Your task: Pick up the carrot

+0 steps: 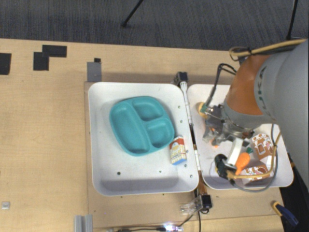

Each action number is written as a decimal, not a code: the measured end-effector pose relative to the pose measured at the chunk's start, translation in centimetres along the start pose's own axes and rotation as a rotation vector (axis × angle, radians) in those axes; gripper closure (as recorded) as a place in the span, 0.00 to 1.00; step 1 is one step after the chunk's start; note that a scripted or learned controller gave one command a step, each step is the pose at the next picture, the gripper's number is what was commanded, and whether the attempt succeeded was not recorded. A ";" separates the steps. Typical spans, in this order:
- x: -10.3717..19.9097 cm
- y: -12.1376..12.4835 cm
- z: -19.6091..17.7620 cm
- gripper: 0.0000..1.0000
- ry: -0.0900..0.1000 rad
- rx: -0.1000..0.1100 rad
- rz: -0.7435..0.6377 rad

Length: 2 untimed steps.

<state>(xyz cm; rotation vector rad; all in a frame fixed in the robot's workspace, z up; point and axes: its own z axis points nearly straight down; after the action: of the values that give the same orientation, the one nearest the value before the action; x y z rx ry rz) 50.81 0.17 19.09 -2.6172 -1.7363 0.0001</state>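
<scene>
Orange carrot (pixel 243 163) low in right bin (pixel 208 177), near front wall, partly masked by cable. Gripper (pixel 219 137) just beside, half buried under grey wrist; spread or closed, impossible to tell. Left bin (pixel 145 175): teal divided plate (pixel 140 124), small bottle (pixel 177 151), bare floor along front.

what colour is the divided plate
Teal, all one colour; the divided plate shows best in the camera view.
</scene>
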 end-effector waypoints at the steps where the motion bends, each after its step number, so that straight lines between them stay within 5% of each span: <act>1: 5.4 1.3 0.7 1.00 0.001 0.002 0.476; 2: 5.3 1.3 0.7 0.00 0.000 0.001 0.475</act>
<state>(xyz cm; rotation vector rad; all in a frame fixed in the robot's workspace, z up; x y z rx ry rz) 54.07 4.49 18.43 -2.9514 -1.0717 0.0013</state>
